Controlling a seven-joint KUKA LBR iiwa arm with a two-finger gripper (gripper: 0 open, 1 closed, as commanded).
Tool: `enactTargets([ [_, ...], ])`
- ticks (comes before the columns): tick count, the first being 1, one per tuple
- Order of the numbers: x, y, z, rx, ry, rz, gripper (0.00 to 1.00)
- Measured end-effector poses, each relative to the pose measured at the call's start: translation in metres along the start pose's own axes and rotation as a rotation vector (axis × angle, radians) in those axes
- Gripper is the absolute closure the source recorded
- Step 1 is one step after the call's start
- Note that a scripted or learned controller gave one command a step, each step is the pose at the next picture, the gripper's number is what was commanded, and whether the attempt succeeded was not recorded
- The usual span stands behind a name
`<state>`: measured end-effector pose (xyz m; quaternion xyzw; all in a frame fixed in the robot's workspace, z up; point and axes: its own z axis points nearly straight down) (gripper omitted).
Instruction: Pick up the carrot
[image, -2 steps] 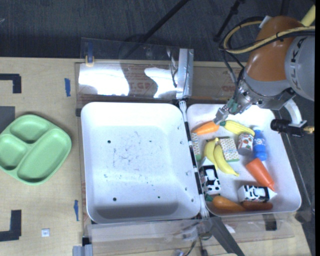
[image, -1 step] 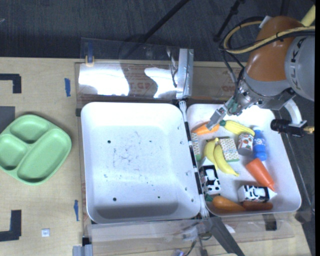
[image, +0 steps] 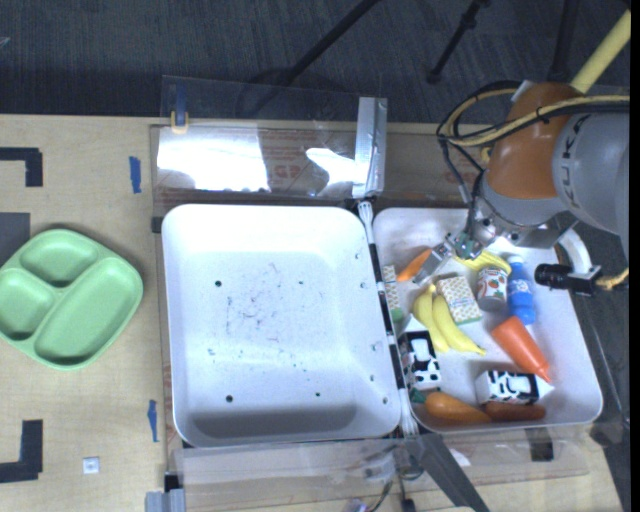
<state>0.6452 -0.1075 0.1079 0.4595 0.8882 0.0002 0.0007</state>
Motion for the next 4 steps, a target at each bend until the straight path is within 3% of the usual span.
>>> enactTargets([
  [1, -0.001, 0.006, 0.01, -0.006, -0.017, -0.221, 0.0],
  [2, -0.011, 0.009, 0.012, 0.012, 0.004, -0.283, 0.0],
  [3, 0.014, -0.001, -0.015, -0.002, -0.001, -0.609, 0.0],
  [4, -0.018, 0.0, -0.081, -0.004, -0.005, -0.638, 0.0],
])
